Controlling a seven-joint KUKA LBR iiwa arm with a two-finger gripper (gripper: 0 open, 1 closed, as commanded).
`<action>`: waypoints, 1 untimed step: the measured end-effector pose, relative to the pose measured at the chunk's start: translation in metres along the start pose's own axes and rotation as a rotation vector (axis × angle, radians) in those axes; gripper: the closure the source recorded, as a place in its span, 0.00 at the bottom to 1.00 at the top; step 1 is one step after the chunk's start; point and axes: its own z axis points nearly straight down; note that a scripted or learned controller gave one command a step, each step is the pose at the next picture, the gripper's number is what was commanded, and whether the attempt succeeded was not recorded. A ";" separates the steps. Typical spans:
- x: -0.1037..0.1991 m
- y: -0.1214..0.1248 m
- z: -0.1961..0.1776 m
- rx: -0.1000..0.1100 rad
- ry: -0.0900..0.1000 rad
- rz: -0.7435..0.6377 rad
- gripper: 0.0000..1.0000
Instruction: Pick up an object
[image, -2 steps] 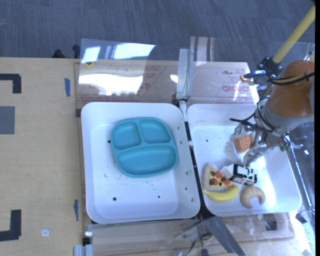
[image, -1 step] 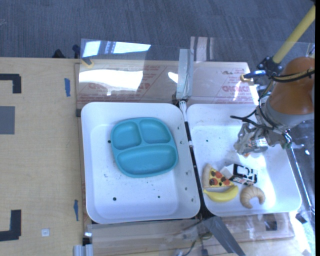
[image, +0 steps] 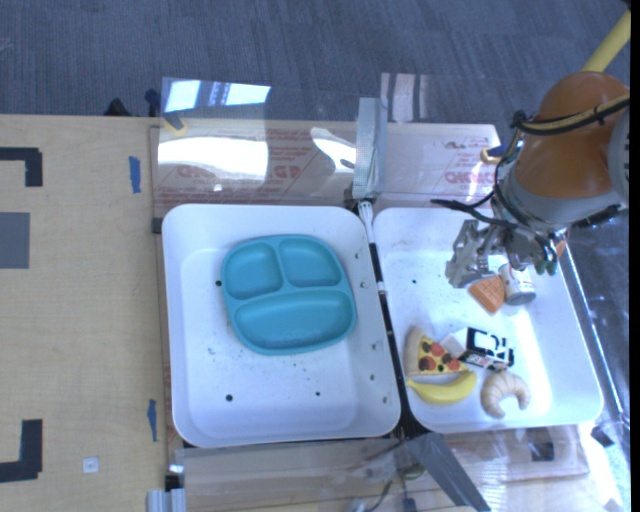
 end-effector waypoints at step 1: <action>-0.028 0.109 -0.019 0.000 0.007 0.550 1.00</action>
